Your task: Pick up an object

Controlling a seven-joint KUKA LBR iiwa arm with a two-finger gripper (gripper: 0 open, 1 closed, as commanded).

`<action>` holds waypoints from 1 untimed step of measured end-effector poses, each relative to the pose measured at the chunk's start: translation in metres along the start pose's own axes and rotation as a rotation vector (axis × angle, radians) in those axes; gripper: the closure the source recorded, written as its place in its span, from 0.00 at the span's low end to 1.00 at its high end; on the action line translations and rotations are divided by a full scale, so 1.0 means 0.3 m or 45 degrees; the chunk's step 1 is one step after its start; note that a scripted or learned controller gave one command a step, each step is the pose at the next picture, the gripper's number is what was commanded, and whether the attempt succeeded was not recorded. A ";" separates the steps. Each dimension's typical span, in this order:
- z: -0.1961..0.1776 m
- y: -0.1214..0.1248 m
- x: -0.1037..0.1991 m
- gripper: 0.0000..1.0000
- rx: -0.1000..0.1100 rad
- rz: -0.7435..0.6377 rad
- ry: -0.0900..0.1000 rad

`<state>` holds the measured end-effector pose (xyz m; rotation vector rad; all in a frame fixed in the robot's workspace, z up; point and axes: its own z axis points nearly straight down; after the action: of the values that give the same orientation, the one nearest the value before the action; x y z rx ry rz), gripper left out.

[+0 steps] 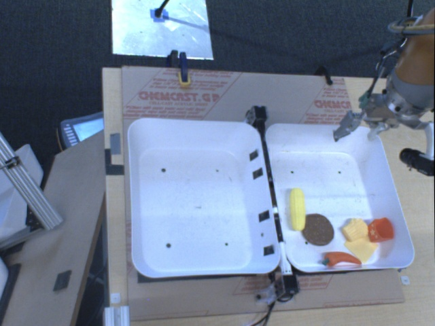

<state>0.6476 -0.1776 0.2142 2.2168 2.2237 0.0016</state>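
At the upper right of the frame the gripper (359,125) hangs over the far rim of the right bin (326,165), its two fingers spread apart with nothing between them. The things it could take lie well away from it, bunched in the lower right corner of that bin: a yellow corn cob (297,208), a flat brown disc (318,229) touching its lower end, two yellow blocks (358,238) that look like cheese, a red piece (381,229) pressed against them, and an orange carrot (341,259) against the near wall.

They all look like small toy foods, probably light hollow plastic, stiff and rather slick. The corn cob seems the easiest hold: long, rounded, free on its left side, best pinched across its narrow middle. The disc lies too flat to get fingers under, and the crowded blocks and red piece leave little room either side.

The left bin (197,195) sits alongside. On the board (224,90) beneath both bins, red printing reads "CHEMCAST", repeated at the right, partly cut off.
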 end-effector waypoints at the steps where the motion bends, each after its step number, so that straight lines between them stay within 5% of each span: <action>1: -0.038 0.004 0.000 1.00 -0.005 -0.004 -0.001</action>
<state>0.6487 -0.1776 0.2258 2.2105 2.2249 0.0052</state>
